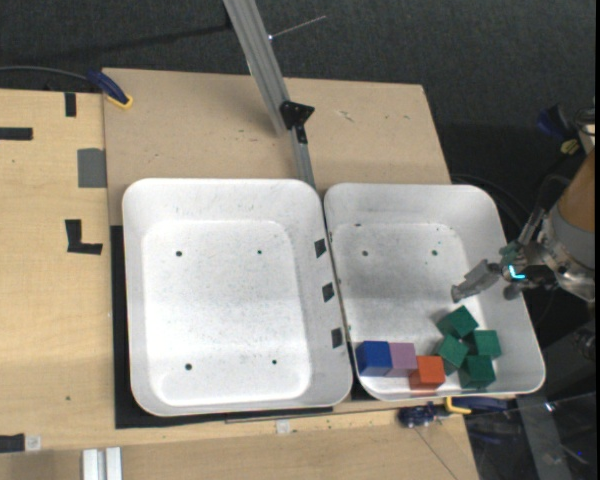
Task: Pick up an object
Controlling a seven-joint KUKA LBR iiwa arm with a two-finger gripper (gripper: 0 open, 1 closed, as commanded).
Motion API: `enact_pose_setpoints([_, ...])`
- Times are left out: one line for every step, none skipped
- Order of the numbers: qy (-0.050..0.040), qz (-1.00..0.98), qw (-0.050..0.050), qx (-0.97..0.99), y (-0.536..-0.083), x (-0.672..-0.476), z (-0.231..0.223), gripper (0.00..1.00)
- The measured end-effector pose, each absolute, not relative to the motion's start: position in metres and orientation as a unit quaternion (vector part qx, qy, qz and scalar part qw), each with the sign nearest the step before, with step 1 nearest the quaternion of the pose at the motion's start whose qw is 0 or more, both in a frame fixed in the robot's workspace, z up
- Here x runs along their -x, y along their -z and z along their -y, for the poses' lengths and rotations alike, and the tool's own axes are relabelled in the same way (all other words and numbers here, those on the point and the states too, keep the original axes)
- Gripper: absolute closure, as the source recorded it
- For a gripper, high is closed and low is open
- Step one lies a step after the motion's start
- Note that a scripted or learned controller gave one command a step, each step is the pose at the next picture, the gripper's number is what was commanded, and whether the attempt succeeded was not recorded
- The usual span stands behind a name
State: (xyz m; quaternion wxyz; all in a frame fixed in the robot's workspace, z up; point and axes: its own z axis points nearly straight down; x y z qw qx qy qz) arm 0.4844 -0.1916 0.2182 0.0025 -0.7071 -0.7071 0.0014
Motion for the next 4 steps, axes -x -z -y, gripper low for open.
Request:
enact_pose_setpoints([-0.0002,0.708,0.001,0.706,-0.22,-0.485,0.191,0.0])
enact_pose_setpoints([-0.002,0.707,0.004,0.707,-0.157,-0.484,0.185,0.0])
enact_pose_setpoints([0.0,0.706,-0.011,0.708,-0.112,-0.492,0.181,0.0])
enact_pose_setpoints([-0.0006,0.707,-0.002,0.707,-0.092,-0.492,0.182,0.0])
